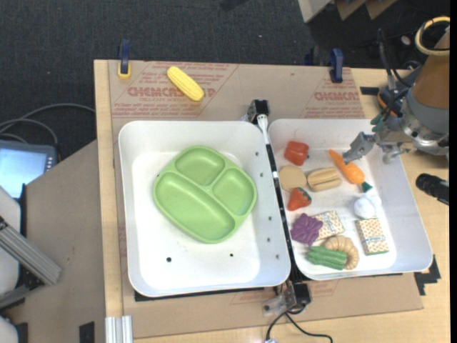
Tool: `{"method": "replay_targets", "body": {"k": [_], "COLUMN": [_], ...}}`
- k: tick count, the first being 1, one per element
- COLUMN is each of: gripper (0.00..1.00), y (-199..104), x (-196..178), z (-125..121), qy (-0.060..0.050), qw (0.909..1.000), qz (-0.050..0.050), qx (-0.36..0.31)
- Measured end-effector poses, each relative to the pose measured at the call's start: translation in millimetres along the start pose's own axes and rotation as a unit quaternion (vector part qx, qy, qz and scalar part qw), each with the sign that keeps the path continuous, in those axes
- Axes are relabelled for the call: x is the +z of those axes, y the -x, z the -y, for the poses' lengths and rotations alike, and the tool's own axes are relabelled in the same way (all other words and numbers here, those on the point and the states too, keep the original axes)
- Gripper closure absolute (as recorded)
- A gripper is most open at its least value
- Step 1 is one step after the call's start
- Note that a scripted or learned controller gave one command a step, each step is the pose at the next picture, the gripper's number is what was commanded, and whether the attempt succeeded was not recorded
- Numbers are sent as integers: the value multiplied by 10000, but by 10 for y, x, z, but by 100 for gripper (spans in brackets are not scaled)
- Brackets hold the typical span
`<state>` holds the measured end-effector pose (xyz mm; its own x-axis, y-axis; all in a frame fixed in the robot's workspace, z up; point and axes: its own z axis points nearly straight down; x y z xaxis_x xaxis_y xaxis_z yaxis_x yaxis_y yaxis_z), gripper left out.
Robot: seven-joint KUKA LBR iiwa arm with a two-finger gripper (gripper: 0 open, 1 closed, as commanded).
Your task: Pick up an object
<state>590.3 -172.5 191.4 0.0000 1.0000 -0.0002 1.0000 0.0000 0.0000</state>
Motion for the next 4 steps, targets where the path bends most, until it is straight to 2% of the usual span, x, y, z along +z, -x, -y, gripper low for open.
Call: {"method": "replay_targets", "body": {"k": [1, 2, 3, 4], "gripper": [0, 100, 100, 100], "y": [178, 182, -553, -1461], "x": [1134, 956, 1070, -10], "z": [-294, -314, -311, -323], "qy": [-35, 17, -14, 63], "qw": [10000, 10000, 10000, 10000], "qz": [-9, 7, -12, -19], "qx": [-2, -4, -29, -54]}}
